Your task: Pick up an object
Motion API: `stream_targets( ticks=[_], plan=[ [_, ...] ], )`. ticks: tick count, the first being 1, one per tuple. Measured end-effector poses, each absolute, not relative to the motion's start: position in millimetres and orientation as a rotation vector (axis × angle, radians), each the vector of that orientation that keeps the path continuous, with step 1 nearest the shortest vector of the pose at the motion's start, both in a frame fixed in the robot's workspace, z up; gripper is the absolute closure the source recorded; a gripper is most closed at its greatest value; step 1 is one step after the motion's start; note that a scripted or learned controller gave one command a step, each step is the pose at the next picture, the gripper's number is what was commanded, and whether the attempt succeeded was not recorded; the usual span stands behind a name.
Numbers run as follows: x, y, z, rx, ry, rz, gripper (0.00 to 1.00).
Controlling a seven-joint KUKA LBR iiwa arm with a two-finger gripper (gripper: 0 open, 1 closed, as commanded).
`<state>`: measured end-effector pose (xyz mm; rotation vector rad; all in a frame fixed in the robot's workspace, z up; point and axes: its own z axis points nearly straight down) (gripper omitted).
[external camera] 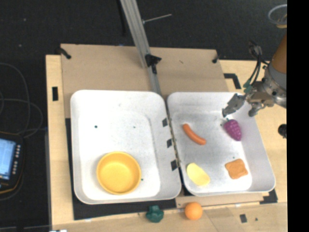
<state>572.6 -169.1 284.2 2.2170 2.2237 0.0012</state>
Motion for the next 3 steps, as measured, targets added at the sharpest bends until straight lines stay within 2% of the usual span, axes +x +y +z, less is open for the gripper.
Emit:
stream_targets(
  ticks=[1, 3],
  plan=[
    [572.6, -169, 284, 2.218, 2.223, 0.002, 0.0],
    [555.7, -167, 179, 2.222, 2.223, -0.005, 0.0]
  ],
)
